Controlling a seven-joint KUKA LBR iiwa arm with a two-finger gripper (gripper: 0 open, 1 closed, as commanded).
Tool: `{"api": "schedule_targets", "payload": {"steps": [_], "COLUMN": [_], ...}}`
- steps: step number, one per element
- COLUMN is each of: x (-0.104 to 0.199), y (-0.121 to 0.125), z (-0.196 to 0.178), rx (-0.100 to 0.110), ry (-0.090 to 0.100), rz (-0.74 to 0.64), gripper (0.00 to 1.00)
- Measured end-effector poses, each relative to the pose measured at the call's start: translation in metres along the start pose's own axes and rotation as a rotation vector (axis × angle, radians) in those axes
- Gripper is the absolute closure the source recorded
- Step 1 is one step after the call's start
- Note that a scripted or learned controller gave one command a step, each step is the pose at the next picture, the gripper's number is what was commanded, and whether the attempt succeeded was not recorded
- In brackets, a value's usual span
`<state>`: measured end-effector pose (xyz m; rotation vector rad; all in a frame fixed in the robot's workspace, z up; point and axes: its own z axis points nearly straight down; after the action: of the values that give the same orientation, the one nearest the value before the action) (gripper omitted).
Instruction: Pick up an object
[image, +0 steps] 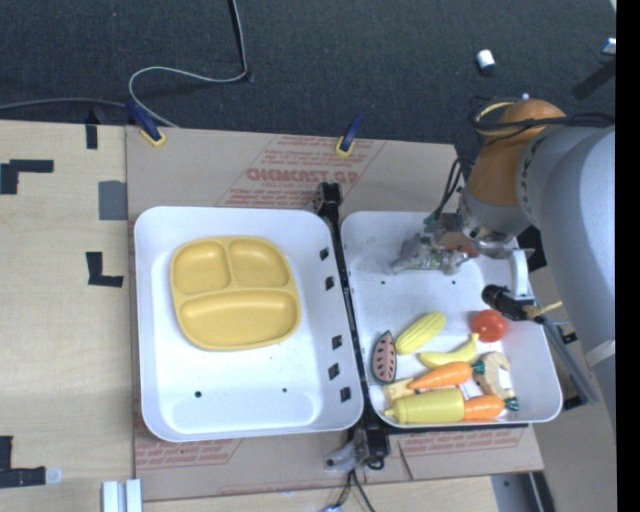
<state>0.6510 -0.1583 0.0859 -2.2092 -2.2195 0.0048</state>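
Gripper (412, 255) over bare upper part of right white bin (372, 300); finger state unclear; yellow plastic corn cob (420, 331) lies below, long axis diagonal.

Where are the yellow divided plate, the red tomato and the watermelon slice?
Yellow divided plastic plate (236, 292): camera view, left bin, point on its large lower compartment.
Round red tomato (489, 324): camera view, right bin, its middle.
Watermelon slice (384, 357): camera view, right bin, its red face.

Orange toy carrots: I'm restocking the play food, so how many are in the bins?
2, both in the right white bin: one orange plastic carrot mid-pile, another by the near rim. More may be hidden beneath.
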Motion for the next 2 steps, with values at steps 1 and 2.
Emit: {"api": "schedule_targets", "payload": {"steps": [1, 2], "x": [-0.018, 0.009], "y": [-0.096, -0.029], "z": [0.001, 0.000], "rx": [-0.010, -0.013], "ry": [-0.007, -0.006], "rz": [0.005, 0.002], "gripper": [0.00, 0.00]}}
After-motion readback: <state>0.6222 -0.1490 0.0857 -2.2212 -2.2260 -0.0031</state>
